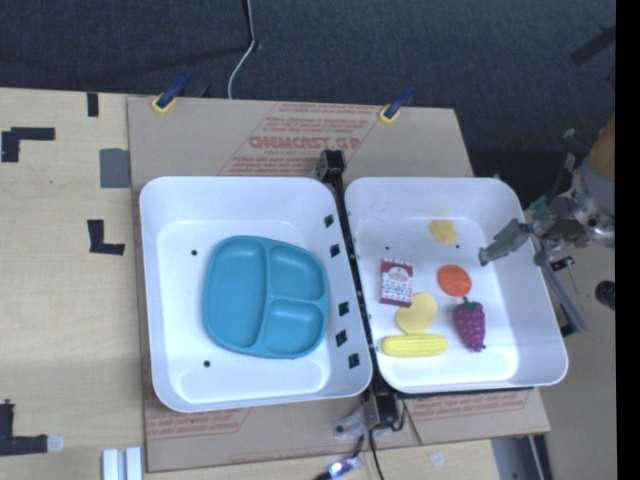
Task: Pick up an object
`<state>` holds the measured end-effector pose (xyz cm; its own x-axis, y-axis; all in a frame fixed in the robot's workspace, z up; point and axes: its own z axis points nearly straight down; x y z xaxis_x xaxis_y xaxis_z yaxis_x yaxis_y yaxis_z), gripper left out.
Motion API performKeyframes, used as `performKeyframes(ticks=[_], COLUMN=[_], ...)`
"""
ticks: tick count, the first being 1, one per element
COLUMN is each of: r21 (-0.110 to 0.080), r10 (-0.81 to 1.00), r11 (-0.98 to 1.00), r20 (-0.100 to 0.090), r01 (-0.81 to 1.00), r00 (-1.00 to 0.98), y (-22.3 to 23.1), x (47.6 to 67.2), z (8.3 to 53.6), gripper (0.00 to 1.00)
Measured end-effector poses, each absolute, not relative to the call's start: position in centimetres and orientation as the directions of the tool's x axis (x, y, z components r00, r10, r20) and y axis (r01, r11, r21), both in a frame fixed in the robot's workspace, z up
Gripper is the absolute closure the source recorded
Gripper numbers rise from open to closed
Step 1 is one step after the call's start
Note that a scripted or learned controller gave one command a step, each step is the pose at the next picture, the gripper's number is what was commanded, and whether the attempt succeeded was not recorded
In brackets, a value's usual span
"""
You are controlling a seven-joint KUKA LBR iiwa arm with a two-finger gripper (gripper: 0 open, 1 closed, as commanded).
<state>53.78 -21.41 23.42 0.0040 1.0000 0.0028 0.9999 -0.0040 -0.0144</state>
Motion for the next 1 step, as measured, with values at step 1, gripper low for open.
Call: performKeyframes(ticks=[1], r21=[-0.002], r10=[1.000], r11=[0.001], r20=[0.000], r01=[1.000], r00=[-0.001], y=[-21.32], x=[54.05], z=[24.19], gripper=[0.00])
